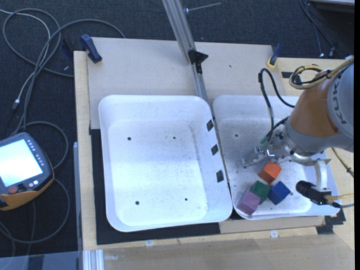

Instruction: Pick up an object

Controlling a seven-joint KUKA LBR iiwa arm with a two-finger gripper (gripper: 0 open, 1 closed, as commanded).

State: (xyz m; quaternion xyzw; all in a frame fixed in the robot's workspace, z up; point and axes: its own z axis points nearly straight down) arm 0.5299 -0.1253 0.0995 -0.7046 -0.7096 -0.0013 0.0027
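Note:
Four small blocks lie in the near part of the right bin (242, 117): an orange block (271, 172), a green block (260, 189), a blue block (279, 193) and a purple block (248, 202). My gripper (260, 157) hangs low over the right bin, just above and to the left of the orange block. Its metal tip points left toward the bin's middle. Whether it touches the orange block is unclear. The arm's grey and orange wrist (312, 120) covers the bin's right side.
The left bin (112, 114) lies beside the right one, with a raised divider wall (216, 151) between them. A slanted metal pole (180, 27) crosses the bench's back. Black cables (267, 94) loop near the wrist. A teach pendant (19, 170) lies off the bench, left.

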